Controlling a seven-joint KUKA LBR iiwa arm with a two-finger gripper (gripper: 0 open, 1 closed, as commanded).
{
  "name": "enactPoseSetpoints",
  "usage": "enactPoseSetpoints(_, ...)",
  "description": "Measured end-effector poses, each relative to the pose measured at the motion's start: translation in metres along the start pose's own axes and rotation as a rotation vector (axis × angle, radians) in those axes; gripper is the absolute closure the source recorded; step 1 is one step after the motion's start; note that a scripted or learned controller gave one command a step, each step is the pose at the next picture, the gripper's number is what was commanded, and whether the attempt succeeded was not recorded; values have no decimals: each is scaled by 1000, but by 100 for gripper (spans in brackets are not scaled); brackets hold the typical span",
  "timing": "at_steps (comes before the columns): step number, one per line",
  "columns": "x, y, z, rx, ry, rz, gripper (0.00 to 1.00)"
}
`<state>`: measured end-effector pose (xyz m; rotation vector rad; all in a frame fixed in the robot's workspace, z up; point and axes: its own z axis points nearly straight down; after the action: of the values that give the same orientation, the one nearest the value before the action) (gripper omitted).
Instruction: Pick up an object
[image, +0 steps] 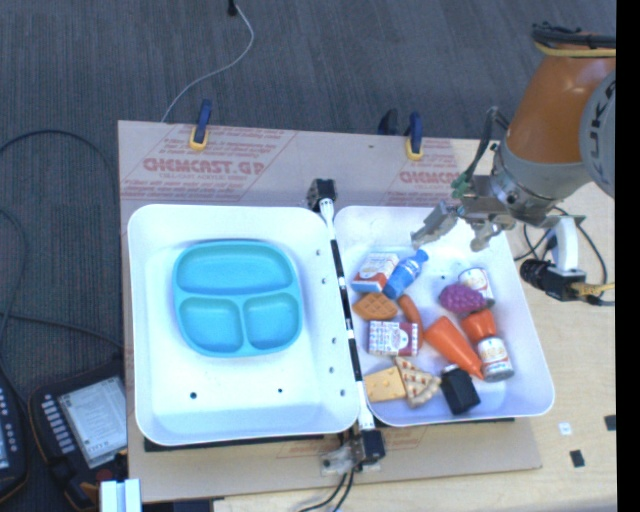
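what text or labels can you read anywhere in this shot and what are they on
"CHEMCAST GP", red print on the brown board under the bins, top left.
The same red print starts again at the board's top right, cut off by the right bin.
Small carton with a red and white label: too small to read.
Can and blue bottle labels: too blurred to read.
Paper on the black device, bottom left: unreadable.

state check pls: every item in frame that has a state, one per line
gripper: jaws open, nothing between them, above the right bin's far end
blue tray: flat in left bin, compartments bare
blue bottle: lying on its side in right bin
orange carrot: lying flat, tip pointing up-left
small can: tipped on its side
black block: lying at the near edge
purple grapes: resting loose
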<state>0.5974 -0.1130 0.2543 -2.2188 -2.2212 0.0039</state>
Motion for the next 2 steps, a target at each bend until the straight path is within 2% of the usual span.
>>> enactPoseSetpoints(1,10,19,120,3,0,0,0)
enactPoseSetpoints(2,10,-16,158,-13,1,1,0)
